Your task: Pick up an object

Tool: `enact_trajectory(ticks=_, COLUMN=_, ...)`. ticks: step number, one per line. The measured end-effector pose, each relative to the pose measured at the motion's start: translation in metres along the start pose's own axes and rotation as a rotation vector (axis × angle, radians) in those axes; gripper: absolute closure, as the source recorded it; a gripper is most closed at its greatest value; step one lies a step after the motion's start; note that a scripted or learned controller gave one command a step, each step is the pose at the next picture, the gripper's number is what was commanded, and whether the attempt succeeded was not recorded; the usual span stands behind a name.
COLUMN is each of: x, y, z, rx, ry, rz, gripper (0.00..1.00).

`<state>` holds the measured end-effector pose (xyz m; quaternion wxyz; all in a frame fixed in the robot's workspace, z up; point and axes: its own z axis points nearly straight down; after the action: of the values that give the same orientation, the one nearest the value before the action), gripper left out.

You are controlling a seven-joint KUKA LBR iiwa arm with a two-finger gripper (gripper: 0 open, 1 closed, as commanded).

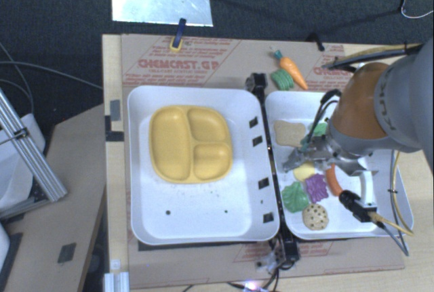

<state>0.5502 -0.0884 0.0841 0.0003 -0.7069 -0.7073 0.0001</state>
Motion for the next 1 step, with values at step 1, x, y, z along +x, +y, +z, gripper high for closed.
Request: enact_trajectory(ticks=1, x=0.0002, y=0.0016, z=-0.0116, rx=-0.005, ry=0.000, rz=-0.001, gripper=1.00)
